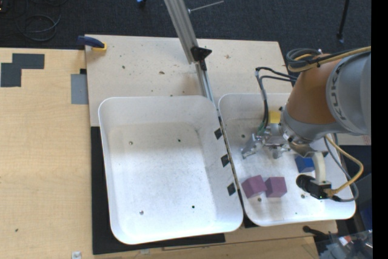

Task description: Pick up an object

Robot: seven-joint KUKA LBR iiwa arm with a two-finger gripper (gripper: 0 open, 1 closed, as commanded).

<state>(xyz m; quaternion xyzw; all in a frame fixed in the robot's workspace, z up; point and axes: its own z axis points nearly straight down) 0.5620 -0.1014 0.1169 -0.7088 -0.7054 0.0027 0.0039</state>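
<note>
Pincer [262, 150] hangs over the right bin [285, 210], approx mid-bin towards the wall shared w/ the left bin [157, 170]. As far as we can make out it's spread wide w/ nothing between, so no grasp yet. Both bins sit on the counter [151, 67], and the arm comes in from 3 o'clock. Nearest candidates are two purple blocks. The left purple block [253, 186] lies at approx 6–7 o'clock from the pincer, the right purple block [276, 186] at approx 5 o'clock. They're just beside each other, on a line running 9-to-3, both resting on the bin floor near the front wall. Each looks chunky, roughly cube-like, so we see no real long axis to align to, and grip angle prob. matters little. A blue block [305, 162] sits at 4 o'clock, partly under the arm. A yellow thing [276, 115] shows at 1 o'clock, mostly hidden. We judge the task barely begun. The next move likely turns on shifting towards 6 o'clock, then descending. Risk: straddling both purple blocks at once.
</note>
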